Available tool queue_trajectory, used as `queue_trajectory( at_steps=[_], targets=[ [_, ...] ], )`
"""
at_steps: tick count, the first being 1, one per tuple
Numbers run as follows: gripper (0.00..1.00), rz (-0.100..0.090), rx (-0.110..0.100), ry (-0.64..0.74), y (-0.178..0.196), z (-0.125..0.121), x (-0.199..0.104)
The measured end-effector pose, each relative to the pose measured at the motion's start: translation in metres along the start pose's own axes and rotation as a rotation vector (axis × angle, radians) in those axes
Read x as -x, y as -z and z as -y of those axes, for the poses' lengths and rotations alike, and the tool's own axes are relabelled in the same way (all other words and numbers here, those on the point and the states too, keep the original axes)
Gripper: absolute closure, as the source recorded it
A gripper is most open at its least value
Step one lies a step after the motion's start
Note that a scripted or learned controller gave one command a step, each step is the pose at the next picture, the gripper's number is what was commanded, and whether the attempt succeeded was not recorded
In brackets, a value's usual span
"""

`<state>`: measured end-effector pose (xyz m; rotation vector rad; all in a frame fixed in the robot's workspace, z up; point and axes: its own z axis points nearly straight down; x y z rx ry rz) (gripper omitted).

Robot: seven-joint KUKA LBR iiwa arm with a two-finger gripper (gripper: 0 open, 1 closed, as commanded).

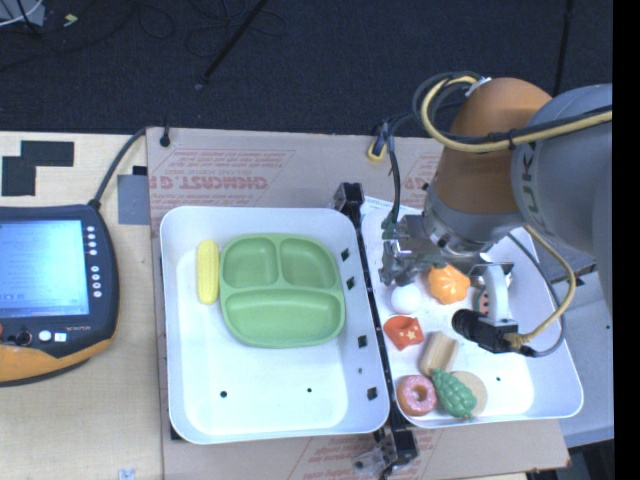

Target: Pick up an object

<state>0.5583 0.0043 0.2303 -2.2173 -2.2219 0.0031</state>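
A rounded orange toy fruit (448, 284) lies beside the end effector (402, 260); its grip state cannot be told.

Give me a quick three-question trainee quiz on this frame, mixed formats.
1. True or false: the yellow corn cob lies inside a compartment of the green divided plate.
2. Multiple choice: which bin holds the pink donut? A) left bin B) right bin C) neither.
3. Short answer: what lies directly right of the donut, touching it?

Key
1. False. The cob lies on the bin floor, beside the plate's left edge.
2. B. It sits near that bin's front edge, under the red piece and tan block.
3. The green bumpy toy.
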Motion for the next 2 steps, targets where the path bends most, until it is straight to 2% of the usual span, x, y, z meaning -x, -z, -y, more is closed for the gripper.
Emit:
queue_trajectory(
  at_steps=[1, 2],
  targets=[
    [1.0, 0.001, -0.002, -0.004, -0.012, 0.009, -0.001],
    [1.0, 0.0, 0.0, -0.002, 0.002, 0.014, 0.01]
  ],
)
